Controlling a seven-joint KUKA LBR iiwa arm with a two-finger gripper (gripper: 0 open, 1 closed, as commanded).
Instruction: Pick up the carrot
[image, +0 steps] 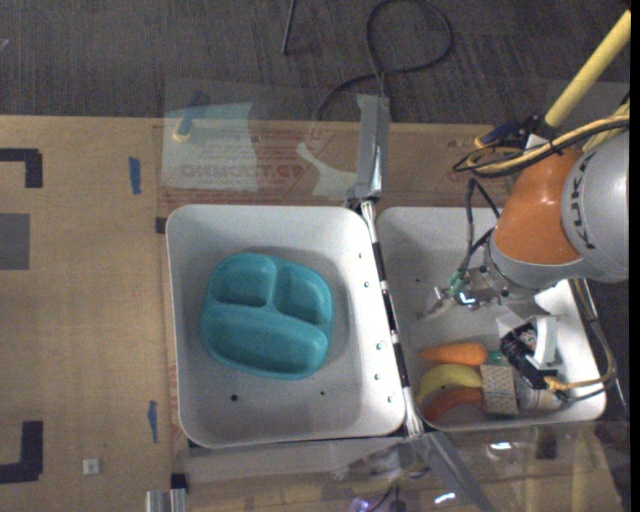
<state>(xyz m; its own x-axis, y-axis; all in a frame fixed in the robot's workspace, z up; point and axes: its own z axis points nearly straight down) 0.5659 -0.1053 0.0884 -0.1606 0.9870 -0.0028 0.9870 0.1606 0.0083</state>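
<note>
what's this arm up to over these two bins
A KUKA arm reaches into the right bin, with its gripper poised close to the carrot. The carrot lies on the bin floor next to a banana and has not been lifted. The left bin holds a teal divided plate.
</note>
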